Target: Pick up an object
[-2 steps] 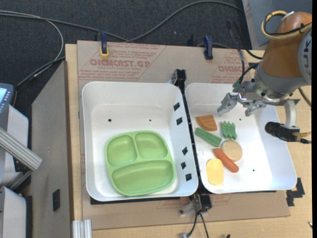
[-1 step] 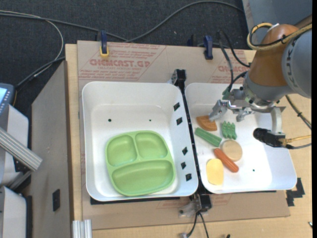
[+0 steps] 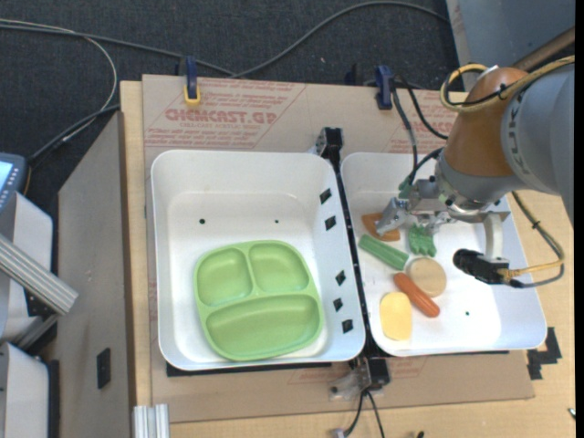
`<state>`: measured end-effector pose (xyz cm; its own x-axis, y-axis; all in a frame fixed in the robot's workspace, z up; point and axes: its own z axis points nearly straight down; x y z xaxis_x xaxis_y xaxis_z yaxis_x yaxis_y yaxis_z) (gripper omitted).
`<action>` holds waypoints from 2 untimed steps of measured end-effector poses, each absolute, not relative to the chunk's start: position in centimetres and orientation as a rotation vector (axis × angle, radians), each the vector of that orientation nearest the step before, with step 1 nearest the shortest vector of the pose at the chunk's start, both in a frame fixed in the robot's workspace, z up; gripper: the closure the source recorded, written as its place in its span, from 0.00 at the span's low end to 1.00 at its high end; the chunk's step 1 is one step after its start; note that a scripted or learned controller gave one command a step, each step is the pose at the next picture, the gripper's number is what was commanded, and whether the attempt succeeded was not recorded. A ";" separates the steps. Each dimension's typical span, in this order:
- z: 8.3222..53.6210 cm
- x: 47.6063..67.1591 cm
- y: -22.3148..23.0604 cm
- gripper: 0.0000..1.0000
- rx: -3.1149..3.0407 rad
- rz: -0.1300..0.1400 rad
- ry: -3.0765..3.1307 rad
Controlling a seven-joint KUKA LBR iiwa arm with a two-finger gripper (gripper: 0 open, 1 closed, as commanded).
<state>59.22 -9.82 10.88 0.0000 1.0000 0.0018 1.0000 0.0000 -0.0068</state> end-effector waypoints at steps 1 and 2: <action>8.9 59.5 -9.9 0.00 -2.225 -0.002 -2.224; 10.3 59.7 -10.1 1.00 -2.233 -0.010 -2.230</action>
<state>59.74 -10.07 10.32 0.0013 1.0000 -0.0062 0.9999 -0.0013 0.0147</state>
